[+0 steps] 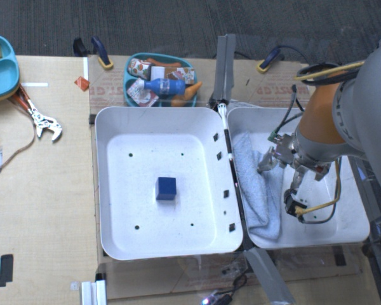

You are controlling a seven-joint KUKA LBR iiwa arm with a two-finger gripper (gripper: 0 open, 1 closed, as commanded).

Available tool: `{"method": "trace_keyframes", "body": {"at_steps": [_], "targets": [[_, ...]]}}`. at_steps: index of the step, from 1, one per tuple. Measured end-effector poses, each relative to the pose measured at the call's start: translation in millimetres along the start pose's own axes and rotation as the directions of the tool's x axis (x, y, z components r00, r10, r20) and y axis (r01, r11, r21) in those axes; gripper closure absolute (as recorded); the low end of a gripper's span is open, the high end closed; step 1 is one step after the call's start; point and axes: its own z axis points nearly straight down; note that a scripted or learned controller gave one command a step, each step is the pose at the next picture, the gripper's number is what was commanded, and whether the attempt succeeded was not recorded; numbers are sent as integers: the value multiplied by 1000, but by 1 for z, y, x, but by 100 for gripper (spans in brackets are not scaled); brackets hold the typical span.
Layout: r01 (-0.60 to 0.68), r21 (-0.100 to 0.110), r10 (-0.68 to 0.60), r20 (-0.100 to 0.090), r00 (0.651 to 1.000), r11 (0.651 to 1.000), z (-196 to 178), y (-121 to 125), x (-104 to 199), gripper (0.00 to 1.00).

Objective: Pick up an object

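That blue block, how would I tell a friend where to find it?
Look at the two white bins side by side and take the left bin. The blue block sits alone near the middle of its floor. It is small, dark blue and square-edged, unlike the pale cloth draped in the right bin.

Teal tray cut off at left edge.
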Motion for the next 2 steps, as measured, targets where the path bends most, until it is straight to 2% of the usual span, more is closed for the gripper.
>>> {"method": "trace_keyframes", "body": {"at_steps": [1, 2], "targets": [[233, -2, -233, 1, 972, 972, -39, 63, 2, 0], [267, 0, -267, 1, 964, 964, 0, 54, -36, 0]]}}
